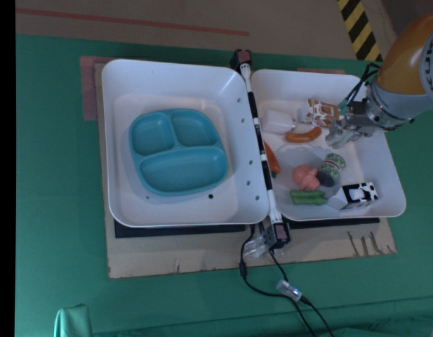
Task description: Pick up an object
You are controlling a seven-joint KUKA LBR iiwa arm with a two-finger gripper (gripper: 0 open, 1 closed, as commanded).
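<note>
The right bin [384, 167] holds several small objects. Among them are an orange sausage [302, 136], a white block [277, 121], a brown and white carton [321, 108] and an orange carrot [271, 159]. Nearer the front lie a pink toy [305, 177], a green can [331, 168], a green pea pod [308, 197] and a black and white cube [360, 194]. My gripper [340, 133] hangs over the bin's right half, just right of the sausage's end and above the green can. I see nothing held in it.
The left bin [125, 90] holds a teal divided plate [177, 151]. A black and white divider bar [258, 142] runs between the bins. Cables [286, 290] trail off the front edge onto the green bench. The orange-banded arm [409, 62] enters from the upper right.
</note>
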